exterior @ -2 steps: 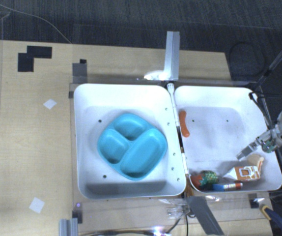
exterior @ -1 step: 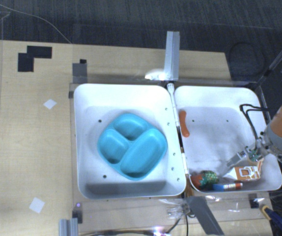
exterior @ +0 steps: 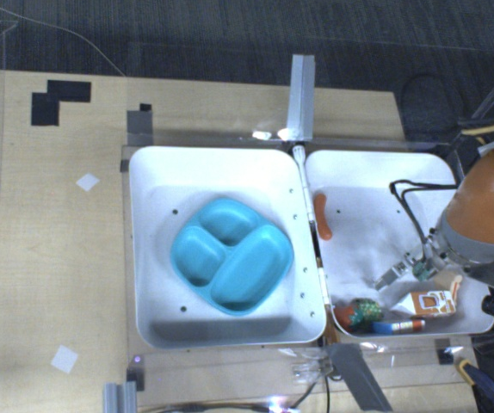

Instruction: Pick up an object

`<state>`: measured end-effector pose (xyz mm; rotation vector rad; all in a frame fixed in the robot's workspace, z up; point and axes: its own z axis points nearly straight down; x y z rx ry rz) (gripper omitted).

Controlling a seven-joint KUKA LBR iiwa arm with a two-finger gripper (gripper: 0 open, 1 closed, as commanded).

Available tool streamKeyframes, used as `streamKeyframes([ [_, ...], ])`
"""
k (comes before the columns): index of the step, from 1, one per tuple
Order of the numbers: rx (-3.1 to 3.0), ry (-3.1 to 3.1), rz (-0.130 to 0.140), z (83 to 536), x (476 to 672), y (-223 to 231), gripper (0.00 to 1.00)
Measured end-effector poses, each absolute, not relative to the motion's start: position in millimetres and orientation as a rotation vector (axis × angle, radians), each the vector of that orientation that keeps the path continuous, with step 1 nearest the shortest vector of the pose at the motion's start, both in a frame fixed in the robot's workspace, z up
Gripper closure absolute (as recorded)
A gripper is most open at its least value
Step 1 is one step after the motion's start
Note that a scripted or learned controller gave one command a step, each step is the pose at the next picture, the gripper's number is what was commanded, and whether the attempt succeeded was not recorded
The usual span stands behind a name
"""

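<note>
Orange-white small carton (exterior: pixel 435 302) lying flat in right bin (exterior: pixel 359 231), beside claw (exterior: pixel 393 275).

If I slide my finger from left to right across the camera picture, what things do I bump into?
Left bin → blue divided plate → orange stick → green and red toy → end effector → little orange box.

A pale wooden bench (exterior: pixel 49 256) bears two white bins, left bin (exterior: pixel 148 231) beside right bin (exterior: pixel 359 175), touching.
</note>
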<state>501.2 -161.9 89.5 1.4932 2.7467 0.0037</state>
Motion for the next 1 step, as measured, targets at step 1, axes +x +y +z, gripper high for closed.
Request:
streamKeyframes([
  [1, 1.557, 2.718, 0.004, 87.4, 604.6, -196.7, 0.00],
])
